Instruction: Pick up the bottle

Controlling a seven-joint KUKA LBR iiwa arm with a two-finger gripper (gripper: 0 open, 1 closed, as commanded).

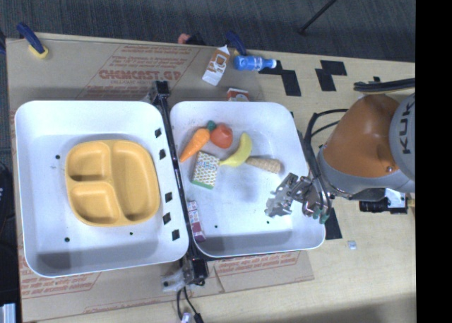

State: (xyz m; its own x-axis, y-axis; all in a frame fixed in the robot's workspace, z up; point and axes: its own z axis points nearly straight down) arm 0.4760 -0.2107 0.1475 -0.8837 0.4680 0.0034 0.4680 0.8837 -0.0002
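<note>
Bottle [254, 63], blue and lying on its side, is seen on the bench beyond the right bin [296, 233], outside both bins. Its label is too small to be read. The gripper [284, 200] is held low over that bin's right part; its finger state cannot be told.

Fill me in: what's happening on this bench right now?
A KUKA arm reaches in from the right, its gripper low over the right bin, with nothing visible between its fingers. In that bin lie a carrot, a banana, a small carton and a cone-like item. The left bin holds a yellow divided tray. The blue bottle lies on the bench behind the bins, untouched.
</note>
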